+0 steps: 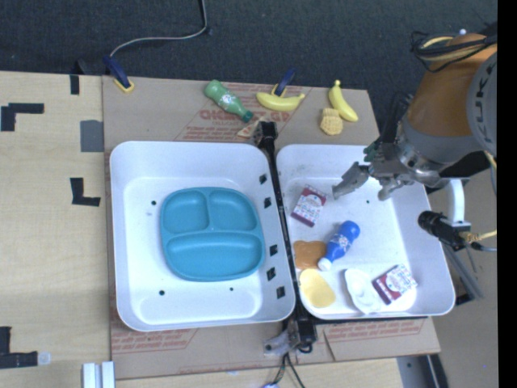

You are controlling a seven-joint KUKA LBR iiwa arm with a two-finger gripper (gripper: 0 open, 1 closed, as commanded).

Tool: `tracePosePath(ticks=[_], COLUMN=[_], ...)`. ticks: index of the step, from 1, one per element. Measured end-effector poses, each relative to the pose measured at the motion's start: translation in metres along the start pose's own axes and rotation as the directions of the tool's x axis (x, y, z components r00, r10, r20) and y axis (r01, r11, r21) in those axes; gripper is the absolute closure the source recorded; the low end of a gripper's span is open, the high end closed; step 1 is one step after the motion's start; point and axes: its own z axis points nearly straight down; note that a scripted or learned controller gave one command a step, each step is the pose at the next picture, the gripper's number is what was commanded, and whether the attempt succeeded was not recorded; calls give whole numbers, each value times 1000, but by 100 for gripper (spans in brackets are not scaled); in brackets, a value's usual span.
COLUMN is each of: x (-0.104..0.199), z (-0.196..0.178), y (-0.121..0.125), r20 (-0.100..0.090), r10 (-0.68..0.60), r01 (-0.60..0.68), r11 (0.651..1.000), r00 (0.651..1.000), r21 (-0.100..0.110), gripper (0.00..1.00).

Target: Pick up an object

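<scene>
The right bin (436,257) holds the pickable things: a small red-and-white packet (308,206) near its left wall, a blue bottle with a white cap (340,242) right of and below that packet, a brown bun-like piece (308,254) touching the bottle's cap end, a yellow piece (317,288) just below the bun, and a white dish (363,289) with a second red packet (393,283) lying on it. The claw (373,183) hovers above the bin's upper part, right of the first packet, its fingers spread apart with nothing between them. The left bin (129,217) holds a blue divided plate (212,234). Beyond the bins, on the worktop (48,217), lie a green bottle (228,100) and two bananas (279,100).
</scene>
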Motion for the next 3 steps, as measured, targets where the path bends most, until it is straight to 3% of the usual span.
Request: tracePosePath(ticks=[1,2,3], x=[-35,9,12], z=[113,138,138], y=[-17,5,-9], r20=[0,0,4], r10=[2,0,1], r01=[-2,0,-1], r11=[1000,1000,1000], r00=[1000,1000,1000], r21=[3,-4,-8], gripper=[0,0,0])
